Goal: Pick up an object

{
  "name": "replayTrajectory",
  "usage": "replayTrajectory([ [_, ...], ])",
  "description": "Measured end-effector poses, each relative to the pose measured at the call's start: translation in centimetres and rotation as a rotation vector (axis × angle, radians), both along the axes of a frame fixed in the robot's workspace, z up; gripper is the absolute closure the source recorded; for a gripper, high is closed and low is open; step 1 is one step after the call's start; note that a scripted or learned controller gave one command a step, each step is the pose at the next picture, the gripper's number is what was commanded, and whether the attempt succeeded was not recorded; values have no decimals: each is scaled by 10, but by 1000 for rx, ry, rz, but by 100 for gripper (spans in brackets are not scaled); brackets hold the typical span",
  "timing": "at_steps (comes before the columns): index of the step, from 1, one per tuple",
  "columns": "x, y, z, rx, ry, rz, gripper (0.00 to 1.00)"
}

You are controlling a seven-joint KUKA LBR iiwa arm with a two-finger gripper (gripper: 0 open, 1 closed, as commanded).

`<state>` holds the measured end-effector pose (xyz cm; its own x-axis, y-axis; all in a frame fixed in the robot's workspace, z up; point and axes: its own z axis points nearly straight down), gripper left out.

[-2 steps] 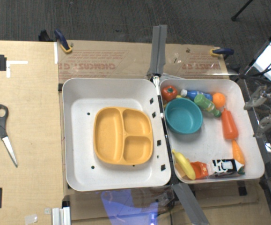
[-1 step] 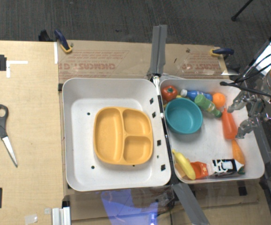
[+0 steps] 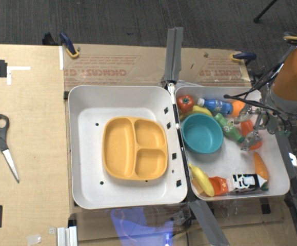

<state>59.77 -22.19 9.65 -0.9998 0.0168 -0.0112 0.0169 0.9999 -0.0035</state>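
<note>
Okay, from my one overhead camera I count two white bins: the left bin (image 3: 79, 137) at centre frame carries one yellow divided plate (image 3: 135, 148), and the right bin (image 3: 279, 168) holds one teal bowl (image 3: 203, 132), one tomato (image 3: 185, 103), one blue bottle (image 3: 216, 105), one banana (image 3: 201, 180) and one carrot (image 3: 260, 165). That carrot lies at lower right, long axis nearly up-down in frame, leaning slightly left at top. My arm (image 3: 292, 78) comes in from the right edge, wrist bent down over the bin's upper right. The gripper (image 3: 253, 132) hangs above an orange-red piece (image 3: 246, 127); whether the fingers are clenched or released, I cannot tell.
</note>
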Motion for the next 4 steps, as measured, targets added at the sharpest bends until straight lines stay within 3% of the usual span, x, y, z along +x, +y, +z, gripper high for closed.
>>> replayTrajectory([
  [1, -60, 6, -4, 4, 8, -127, 0],
  [2, -58, 7, 7, 2, 3, -122, 100],
  [3, -35, 76, -3, 5, 7, -319, 100],
  [4, 9, 86, -4, -23, 6, -552, 100],
])
